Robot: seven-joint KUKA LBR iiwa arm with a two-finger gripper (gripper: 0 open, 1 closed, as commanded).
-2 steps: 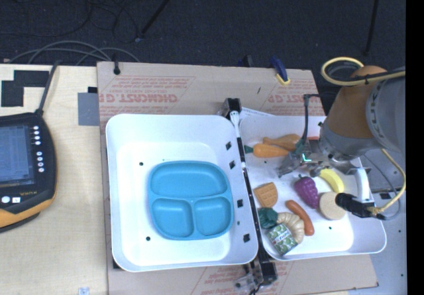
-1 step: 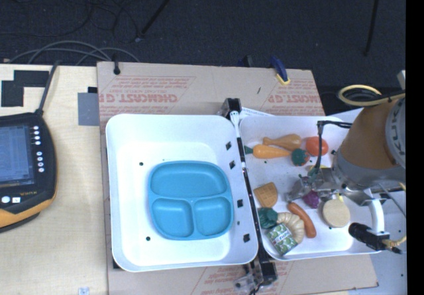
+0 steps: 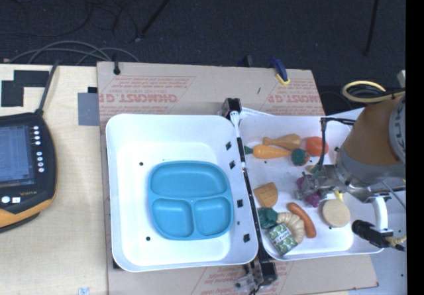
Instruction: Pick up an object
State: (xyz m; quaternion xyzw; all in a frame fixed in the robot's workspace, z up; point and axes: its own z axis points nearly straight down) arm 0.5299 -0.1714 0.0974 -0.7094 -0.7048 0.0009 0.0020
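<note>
The tool (image 3: 317, 184) is down in the right bin (image 3: 344, 242), low among the toy food, and whether it is apart or together I cannot tell from here. Crowded spot! Right at the tool sits a purple piece (image 3: 306, 185), dark and lumpy, touching or just under the tip, though a grip is not visible. Just beyond the tool lie a red tomato (image 3: 315, 146), a green ball (image 3: 299, 156) and two orange carrots (image 3: 277, 147). On its near side: a red sausage (image 3: 302, 218), a round beige disc (image 3: 335, 213), and further off a green packet (image 3: 282, 239). Left of the tool rests a tan wedge (image 3: 265, 194). Well to the left, across the divider, the left bin (image 3: 129, 154) carries a blue tray (image 3: 191, 198) with three compartments. A tablet (image 3: 23, 164) sits far left on the desk (image 3: 69, 234).
</note>
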